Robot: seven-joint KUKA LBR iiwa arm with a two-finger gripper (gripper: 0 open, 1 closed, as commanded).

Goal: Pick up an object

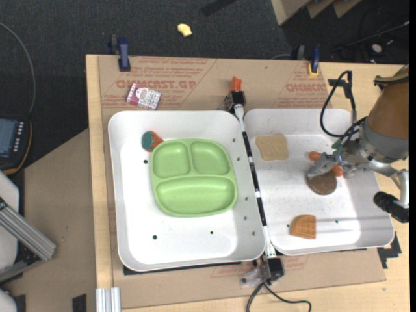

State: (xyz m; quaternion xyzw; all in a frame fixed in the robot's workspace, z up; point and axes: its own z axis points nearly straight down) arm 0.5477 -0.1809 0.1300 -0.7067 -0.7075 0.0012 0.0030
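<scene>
Left bin (130, 194) holds a green divided plate (193, 177); right bin (286, 236) holds bread slice (272, 147), waffle (303, 226), brown disc (323, 184) beneath the end effector (325, 168), grip state undeterminable.

The left bin (123, 194) and right bin (364, 236) sit side by side on the table (195, 77). In the left bin, a divided tray (193, 177) lies centrally, with a small ball (151, 140) at its 10 o'clock. In the right bin, a flat square piece (272, 147) lies at 10 o'clock, a round disc (322, 184) near centre under the end effector (323, 168), and a wedge (303, 226) at 6 o'clock.

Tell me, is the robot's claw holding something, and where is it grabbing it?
Cannot be told. The claw sits low over a brown round piece beside a small orange bit, but no grip is visible.
</scene>
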